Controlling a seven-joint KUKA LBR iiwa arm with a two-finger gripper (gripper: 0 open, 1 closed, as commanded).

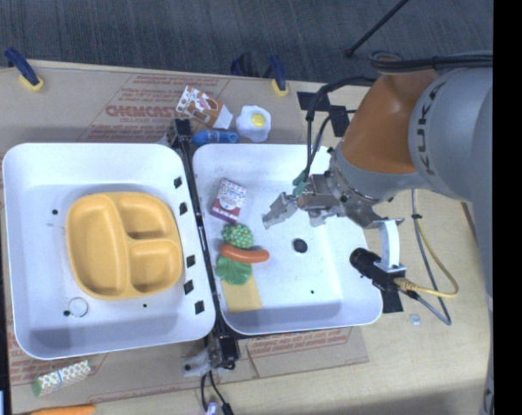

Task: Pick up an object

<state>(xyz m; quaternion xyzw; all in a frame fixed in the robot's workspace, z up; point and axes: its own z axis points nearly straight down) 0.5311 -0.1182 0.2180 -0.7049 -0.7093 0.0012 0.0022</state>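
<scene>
Robotics lab, KUKA arm (416, 137), cardboard-covered bench (140, 111), clamps (23, 67), white bins (19, 232)

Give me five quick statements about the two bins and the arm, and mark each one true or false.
1. The yellow tray lies in the left bin. True.
2. The gripper holds the hot dog. False: the hot dog lies on the floor of the right bin, apart from the gripper, which hangs above that bin with nothing between its fingers.
3. The small carton lies in the right bin. True.
4. The yellow tray is round with one compartment. False: it is roughly rectangular with three compartments.
5. The hot dog lies in the left bin. False: it lies in the right bin, near the divide between the bins.
</scene>
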